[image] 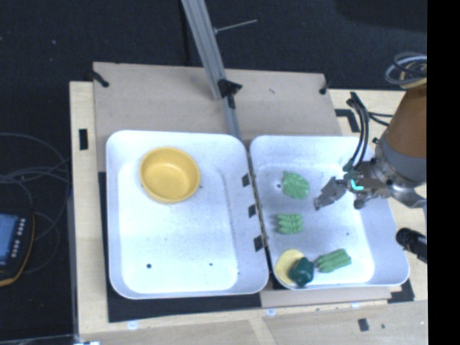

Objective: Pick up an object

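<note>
While the gripper (343,195) hangs open and empty over the right bin (374,261), approach is judged underway; descent onto a green piece (295,185) to its left is needed next.

Even overhead light, faint shadows; both white bins (180,214) glare slightly (whole frame soft, mildly grainy), dark surroundings

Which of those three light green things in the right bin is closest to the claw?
The top one, up near the bin's far side, just left of the claw. The middle one and bottom one lie farther off.
</note>
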Controlling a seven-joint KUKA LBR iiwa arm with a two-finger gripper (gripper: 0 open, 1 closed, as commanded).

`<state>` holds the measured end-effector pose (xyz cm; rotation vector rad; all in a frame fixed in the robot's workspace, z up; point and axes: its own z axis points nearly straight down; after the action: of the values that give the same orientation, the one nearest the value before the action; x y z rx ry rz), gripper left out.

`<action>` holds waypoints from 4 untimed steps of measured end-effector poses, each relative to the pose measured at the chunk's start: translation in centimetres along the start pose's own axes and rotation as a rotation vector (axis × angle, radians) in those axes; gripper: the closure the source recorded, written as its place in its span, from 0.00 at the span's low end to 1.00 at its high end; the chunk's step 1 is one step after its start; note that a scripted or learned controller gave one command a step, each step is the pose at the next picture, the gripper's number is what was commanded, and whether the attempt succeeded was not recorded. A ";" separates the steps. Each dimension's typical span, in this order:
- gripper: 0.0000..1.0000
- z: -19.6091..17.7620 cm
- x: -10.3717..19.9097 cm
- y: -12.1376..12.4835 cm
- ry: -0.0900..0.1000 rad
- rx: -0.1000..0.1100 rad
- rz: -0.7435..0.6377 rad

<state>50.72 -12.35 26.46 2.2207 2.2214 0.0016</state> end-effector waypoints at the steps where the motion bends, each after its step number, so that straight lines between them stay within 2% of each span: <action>1: 0.00 0.0 0.0 0.0 0.000 0.000 0.000; 3: 0.00 9.9 1.3 -0.3 0.000 0.004 0.001; 4: 0.00 14.2 0.8 -0.1 0.000 0.004 0.001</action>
<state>50.60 -11.51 12.24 2.2243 2.2217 -0.0039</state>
